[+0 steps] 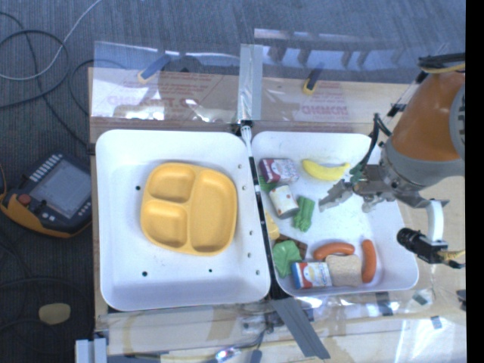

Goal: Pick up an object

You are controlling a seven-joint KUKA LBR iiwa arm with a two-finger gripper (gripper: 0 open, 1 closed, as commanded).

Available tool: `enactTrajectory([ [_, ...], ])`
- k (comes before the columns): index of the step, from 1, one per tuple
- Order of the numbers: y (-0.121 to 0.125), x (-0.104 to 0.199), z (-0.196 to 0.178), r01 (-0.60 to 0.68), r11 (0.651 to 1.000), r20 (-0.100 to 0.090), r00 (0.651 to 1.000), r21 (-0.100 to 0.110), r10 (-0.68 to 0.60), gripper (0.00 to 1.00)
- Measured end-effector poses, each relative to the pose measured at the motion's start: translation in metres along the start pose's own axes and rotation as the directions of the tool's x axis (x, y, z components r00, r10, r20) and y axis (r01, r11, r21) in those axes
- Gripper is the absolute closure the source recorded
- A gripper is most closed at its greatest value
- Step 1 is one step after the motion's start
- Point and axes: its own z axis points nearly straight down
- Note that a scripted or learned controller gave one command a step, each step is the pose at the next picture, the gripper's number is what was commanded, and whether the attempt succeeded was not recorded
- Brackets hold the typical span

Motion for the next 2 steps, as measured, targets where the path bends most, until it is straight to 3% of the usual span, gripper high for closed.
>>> enactTrajectory([
  [1, 0.020, -0.039, 0.000, 0.114, 0.993, 0.004, 0.993, -0.002, -0.114, 0.00],
  [2, 0.111, -0.009, 0.108, -0.088, 0.996, 0.005, 0.996, -0.011, 0.088, 0.00],
])
